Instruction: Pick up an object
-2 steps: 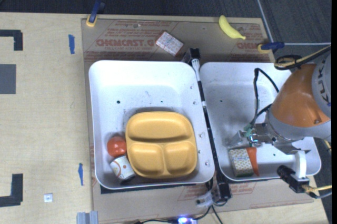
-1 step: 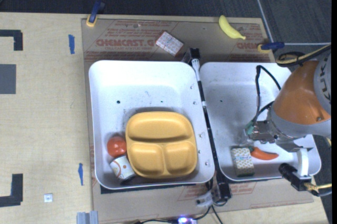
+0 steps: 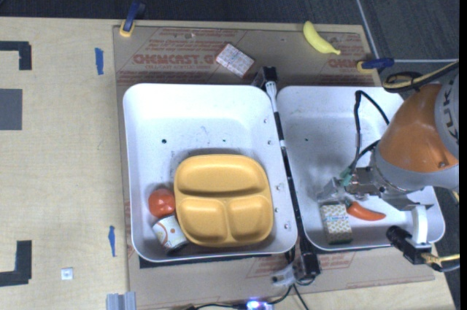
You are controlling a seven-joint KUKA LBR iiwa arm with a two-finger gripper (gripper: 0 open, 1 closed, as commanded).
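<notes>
Orange carrot [image 3: 366, 213] lying in the right bin [image 3: 314, 111], near its front wall, just right of a speckled sponge block [image 3: 336, 220]. Gripper [image 3: 350, 184] low over the bin floor, just above and left of the carrot; grip state impossible to tell, nothing seen held. In the left bin [image 3: 146, 111]: yellow divided tray [image 3: 222, 198], red ball [image 3: 161, 201], small striped cup [image 3: 168, 231]. Beyond the bins on the cardboard: banana [image 3: 319, 38], small patterned box [image 3: 233, 59].

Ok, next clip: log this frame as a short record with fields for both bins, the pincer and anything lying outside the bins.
left bin: yellow divided tray, orange-red ball, small white-and-orange item
right bin: speckled block, orange carrot-like piece
pincer: low in right bin, near block and orange piece; grasp unclear
outside bins: yellow banana, small patterned box
</notes>
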